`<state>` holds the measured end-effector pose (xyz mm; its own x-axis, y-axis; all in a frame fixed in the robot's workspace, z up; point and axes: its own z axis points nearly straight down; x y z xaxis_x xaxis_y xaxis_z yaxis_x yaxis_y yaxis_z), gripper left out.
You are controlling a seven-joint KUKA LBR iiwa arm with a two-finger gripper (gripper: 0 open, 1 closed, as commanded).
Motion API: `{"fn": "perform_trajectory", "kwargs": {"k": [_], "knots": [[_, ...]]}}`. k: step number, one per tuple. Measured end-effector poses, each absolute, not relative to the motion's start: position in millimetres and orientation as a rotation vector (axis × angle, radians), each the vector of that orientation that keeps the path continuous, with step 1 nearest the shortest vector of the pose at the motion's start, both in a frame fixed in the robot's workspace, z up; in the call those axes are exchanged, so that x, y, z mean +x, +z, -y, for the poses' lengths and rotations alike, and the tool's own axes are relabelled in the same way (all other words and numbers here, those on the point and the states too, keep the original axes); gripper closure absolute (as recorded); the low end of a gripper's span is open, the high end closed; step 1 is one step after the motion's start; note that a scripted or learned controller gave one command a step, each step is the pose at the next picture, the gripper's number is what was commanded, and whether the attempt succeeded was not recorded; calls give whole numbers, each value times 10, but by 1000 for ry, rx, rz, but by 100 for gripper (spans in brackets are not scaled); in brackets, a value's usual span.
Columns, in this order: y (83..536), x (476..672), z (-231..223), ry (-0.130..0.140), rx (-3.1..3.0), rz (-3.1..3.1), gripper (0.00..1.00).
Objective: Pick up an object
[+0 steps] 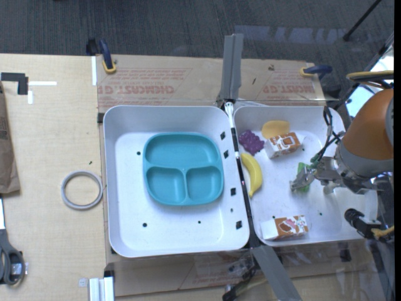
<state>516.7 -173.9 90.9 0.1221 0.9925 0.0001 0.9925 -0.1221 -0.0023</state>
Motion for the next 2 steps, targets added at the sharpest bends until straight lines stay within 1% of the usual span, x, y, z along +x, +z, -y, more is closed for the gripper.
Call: {"fn": "perform_trajectory", "kwargs": {"k": [1,2], "knots": [[995,5163,1746,3,-2354,2075,100],[1549,5031,1350,3,-2423,1997,100]]}}
